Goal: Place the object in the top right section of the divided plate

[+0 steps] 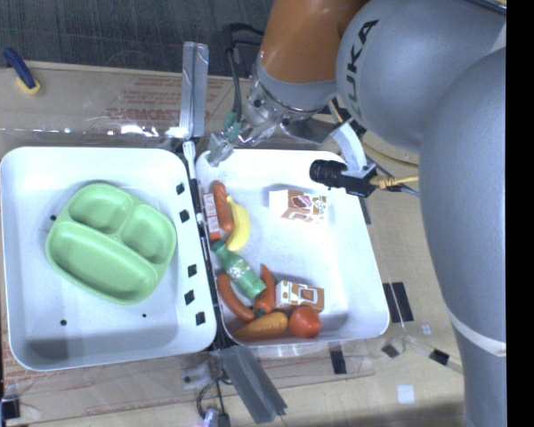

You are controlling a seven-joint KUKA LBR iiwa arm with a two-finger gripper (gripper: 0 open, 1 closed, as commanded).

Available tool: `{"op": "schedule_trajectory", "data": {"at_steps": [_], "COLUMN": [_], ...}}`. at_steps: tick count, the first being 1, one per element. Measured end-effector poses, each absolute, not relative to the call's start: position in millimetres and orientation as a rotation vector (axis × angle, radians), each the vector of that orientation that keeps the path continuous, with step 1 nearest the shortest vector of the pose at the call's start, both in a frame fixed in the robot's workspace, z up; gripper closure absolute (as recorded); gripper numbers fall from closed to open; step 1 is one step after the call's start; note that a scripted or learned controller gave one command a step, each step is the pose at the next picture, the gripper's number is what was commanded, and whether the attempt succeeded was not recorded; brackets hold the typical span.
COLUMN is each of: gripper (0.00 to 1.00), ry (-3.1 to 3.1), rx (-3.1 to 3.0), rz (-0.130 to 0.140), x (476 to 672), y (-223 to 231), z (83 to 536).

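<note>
The grey arm (427, 105) bulks largest and nearest the lens, its orange band (307, 25) sitting above the wrist as it reaches in from the right. Below the wrist the gripper (224, 142) hangs over the top left corner of the right bin (360, 265), close to the divider between the two bins; whether it is spread or pressed together cannot be told, as the tip is small and blurred against the bin rim, and nothing can be made out in it. The task names no particular object, and the candidates all lie in the right bin, below the gripper in the view: a banana (239, 224) and a sausage (217, 205) just under it along the left wall, their long axes running roughly up and down the picture, then a green bottle (240, 272), a carrot (262, 327), a tomato (305, 322), a small carton (300, 294) and a white carton (298, 205) out toward the bin's middle. The green divided plate (111, 238) sits tilted in the left bin (36, 318), well apart from the gripper, down and to its left. Its two smaller sections lie along the upper right side, so the target is probably the one nearer the divider. The arm's bulk cuts off the right bin's right-hand rim.
</note>
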State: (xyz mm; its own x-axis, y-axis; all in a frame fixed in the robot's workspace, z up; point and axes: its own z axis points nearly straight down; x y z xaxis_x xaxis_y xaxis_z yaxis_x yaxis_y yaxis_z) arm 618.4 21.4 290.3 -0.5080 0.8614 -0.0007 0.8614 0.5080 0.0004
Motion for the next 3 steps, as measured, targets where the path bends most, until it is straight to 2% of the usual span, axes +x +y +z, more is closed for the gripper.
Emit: {"op": "schedule_trajectory", "data": {"at_steps": [1, 2, 3], "gripper": [1.00, 0.00, 1.00], "ry": [2.811, 2.810, 2.813], "rx": [1.408, 1.408, 1.403], "rz": [-0.004, -0.004, -0.005], "x": [564.3, 564.4, 565.1], "y": [84.2, 84.0, 84.1], "z": [221.8, 222.0, 232.1]}}
